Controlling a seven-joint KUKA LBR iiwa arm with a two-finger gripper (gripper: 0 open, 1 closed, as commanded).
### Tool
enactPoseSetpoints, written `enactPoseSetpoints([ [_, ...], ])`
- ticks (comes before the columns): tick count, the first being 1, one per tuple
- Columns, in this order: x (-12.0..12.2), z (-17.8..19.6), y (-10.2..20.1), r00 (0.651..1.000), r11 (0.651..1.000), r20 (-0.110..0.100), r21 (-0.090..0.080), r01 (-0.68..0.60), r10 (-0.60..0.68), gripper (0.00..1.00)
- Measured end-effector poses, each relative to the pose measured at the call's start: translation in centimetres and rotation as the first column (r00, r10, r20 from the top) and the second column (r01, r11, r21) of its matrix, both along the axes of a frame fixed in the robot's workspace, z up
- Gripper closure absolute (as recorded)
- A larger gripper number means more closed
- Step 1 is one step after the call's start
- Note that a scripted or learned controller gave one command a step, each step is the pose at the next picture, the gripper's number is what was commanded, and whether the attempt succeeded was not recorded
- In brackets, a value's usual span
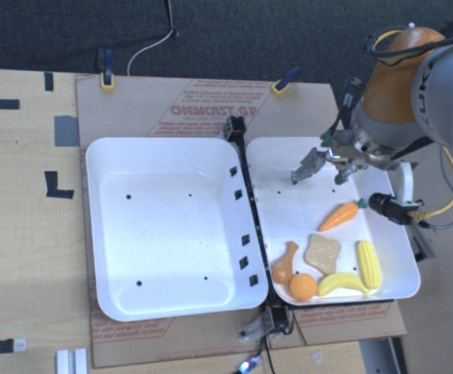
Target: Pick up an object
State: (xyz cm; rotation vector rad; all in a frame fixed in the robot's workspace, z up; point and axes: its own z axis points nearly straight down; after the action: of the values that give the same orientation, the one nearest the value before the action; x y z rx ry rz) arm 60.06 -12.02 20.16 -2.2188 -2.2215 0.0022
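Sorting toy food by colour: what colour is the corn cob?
Yellow, as the camera view shows the corn cob.

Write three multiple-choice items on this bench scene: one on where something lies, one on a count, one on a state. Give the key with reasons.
1. Where does the carrot lie?
A. In the left bin
B. In the right bin
C. On the cardboard outside the bins

2. How many food items lie in the right bin?
A. Two
B. Four
C. Six

3. What is the state of the gripper?
A. Above the right bin with nothing between its fingers
C. Clamped on the banana
B. Resting in the left bin

Key:
1. B, the carrot sits in the right bin, near its right wall.
2. C, the carrot, the corn cob, the banana, the bread slice, the orange and the drumstick-shaped piece make six.
3. A, the gripper hangs over the bin's upper part, apart from every item.
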Motion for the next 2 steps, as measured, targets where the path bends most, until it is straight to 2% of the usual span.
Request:
enactPoseSetpoints([
  [1,2.75,14.65,-4.69,1.0,1.0,0.019,-0.008,0.002,-0.002,0.0],
  [2,2.57,14.65,-4.37,1.0,1.0,0.002,-0.003,0.0,0.0,1.0],
])
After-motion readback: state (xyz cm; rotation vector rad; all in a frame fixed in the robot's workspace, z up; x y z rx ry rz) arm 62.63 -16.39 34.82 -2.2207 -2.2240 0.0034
